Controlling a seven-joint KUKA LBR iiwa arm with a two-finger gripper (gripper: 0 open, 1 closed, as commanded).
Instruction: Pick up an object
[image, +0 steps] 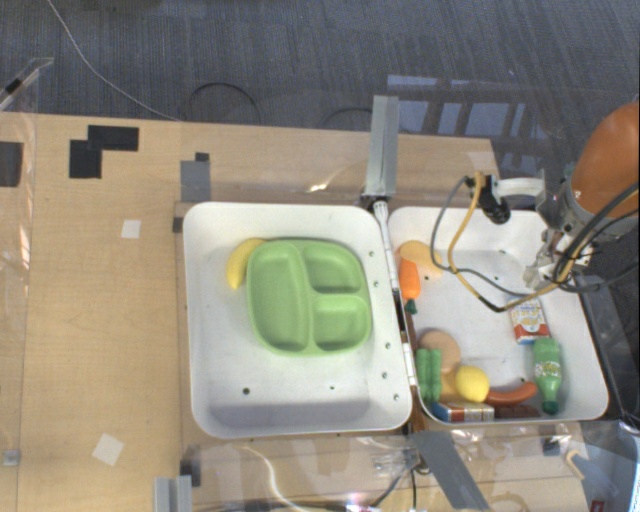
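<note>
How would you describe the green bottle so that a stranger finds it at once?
Start at the right bin and go to its near right corner. The green bottle lies there, just below a small red-and-white carton. It alone has a narrow neck and label.

The banana (239, 262) lies partly hidden beneath the green divided plate (305, 296). The arm (605, 170) is cut off by the right edge. Small items crowding the right bin (590, 340) overlap, their outlines indistinct.

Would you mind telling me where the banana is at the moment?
The banana lies in the left bin, toward its far left part, tucked against the upper-left edge of the green divided plate.
</note>
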